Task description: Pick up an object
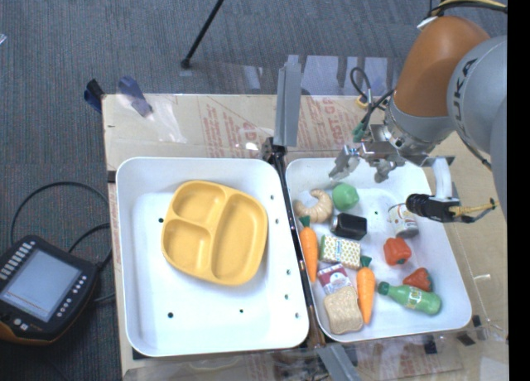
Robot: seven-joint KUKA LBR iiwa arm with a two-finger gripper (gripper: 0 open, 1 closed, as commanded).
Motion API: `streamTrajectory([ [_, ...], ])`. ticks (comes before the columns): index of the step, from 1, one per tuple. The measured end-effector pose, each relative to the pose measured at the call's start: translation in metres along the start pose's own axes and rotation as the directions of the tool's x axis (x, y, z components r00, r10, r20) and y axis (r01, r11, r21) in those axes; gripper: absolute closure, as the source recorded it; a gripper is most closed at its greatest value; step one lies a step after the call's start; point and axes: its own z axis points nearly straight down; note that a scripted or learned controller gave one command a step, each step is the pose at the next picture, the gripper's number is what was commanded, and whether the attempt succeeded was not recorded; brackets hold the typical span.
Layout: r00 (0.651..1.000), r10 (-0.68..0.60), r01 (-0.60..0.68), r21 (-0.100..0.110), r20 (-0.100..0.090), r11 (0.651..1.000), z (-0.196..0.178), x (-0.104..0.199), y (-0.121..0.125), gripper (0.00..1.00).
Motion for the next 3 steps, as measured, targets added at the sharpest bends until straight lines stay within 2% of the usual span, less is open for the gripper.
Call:
streamTrajectory([
  [1, 0.999, -0.046, 0.046, 0.0, 0.002, 0.999, 0.031, -0.055, -0.08, 0.0],
  [2, 0.961, -0.275, 0.275, -0.008, 0.003, 0.961, 0.11, -0.016, -0.116, 0.0],
  [3, 0.964, -0.268, 0.267, -0.011, -0.002, 0.964, 0.099, -0.016, -0.115, 1.0],
])
